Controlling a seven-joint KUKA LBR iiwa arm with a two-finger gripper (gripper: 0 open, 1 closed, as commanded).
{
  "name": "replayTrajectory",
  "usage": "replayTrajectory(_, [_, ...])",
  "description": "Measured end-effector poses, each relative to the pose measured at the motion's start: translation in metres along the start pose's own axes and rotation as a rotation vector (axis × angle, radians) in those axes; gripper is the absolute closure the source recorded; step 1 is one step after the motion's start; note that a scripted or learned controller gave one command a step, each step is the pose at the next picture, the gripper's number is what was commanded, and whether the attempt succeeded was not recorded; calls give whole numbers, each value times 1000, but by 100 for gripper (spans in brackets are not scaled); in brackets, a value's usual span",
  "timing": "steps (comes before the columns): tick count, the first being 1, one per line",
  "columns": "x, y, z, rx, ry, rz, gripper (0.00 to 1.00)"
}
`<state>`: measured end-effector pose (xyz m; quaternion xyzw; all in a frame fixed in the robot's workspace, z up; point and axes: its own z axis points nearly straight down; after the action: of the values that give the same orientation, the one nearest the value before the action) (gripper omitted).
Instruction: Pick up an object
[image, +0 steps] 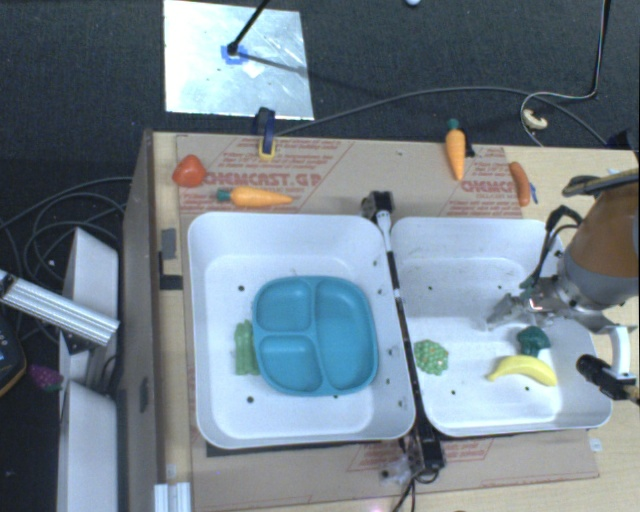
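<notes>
Seen from above at a slant: a brown board surface (330, 165) carrying two shallow white bins side by side.

In the left bin (215, 300), a blue divided plate (315, 335) with three compartments, lying flat near the middle. Just beside its left edge, a small green leafy piece (245, 348), upright along the plate's side.

In the right bin (450, 260), three small things toward the front. A round green speckled piece (431, 356) near the bin's left wall. A yellow banana (523, 370) lying on its side toward the front right. Just above the banana, a small dark teal object (532, 340), touching or nearly touching the banana's upper edge.

Reaching in from the right, the grey arm (605, 250) with its orange band. At its tip, the hand (528, 322), low over the right bin, directly over the teal object. Hard to tell whether the hand is wide, narrow or gripping anything: metal parts and cables blur together there.

On the board behind the bins, well apart from them: a red-orange toy vegetable (189, 171) at far left, an orange carrot (255, 197) lying flat beside it, a second carrot (456, 150) upright behind the right bin, and a slimmer orange piece (520, 183) to its right.

Beyond the board, dark carpet with a shiny silver sheet (238, 60) and loose cables.
</notes>
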<state>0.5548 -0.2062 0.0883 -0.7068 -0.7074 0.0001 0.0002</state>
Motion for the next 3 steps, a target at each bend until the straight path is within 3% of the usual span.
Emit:
replayTrajectory(1, [0, -41, 4, -1, -1, 0, 0])
replayTrajectory(2, [0, -41, -6, -4, -1, -1, 100])
replayTrajectory(3, [49, -25, -62, -3, 0, -3, 100])
